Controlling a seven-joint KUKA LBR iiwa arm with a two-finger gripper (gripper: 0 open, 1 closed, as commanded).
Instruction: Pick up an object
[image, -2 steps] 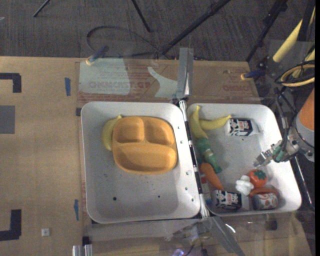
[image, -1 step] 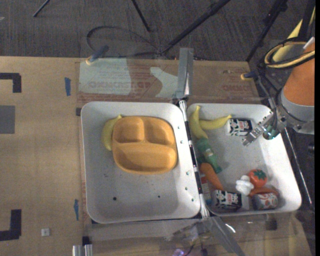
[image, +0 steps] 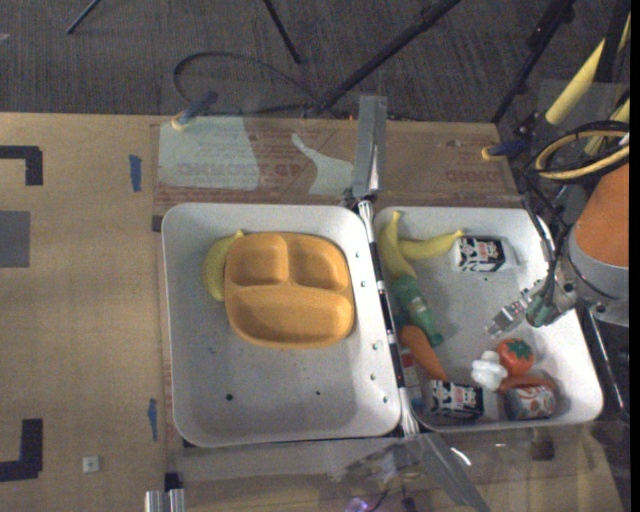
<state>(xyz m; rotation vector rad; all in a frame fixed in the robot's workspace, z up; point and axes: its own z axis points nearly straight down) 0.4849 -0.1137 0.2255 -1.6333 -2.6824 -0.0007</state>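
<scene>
My gripper (image: 507, 318) hangs over the right side of the right bin (image: 585, 365), above bare bin floor. Nothing shows in it. Just below it lie a red tomato (image: 516, 353) and a small white piece (image: 488, 372). A small can (image: 529, 400) and a cow-print carton (image: 457, 398) sit at the front edge. A carrot (image: 424, 352) and a green bottle (image: 415, 308) lie along the left wall. Two bananas (image: 430, 245) and a second cow-print carton (image: 480, 252) rest at the back.
The left bin (image: 280, 390) holds an orange sectioned plate (image: 289, 288) lying partly over a banana (image: 214, 268). A metal divider (image: 385, 330) separates the bins. Cables (image: 580, 150) hang at the right behind the arm.
</scene>
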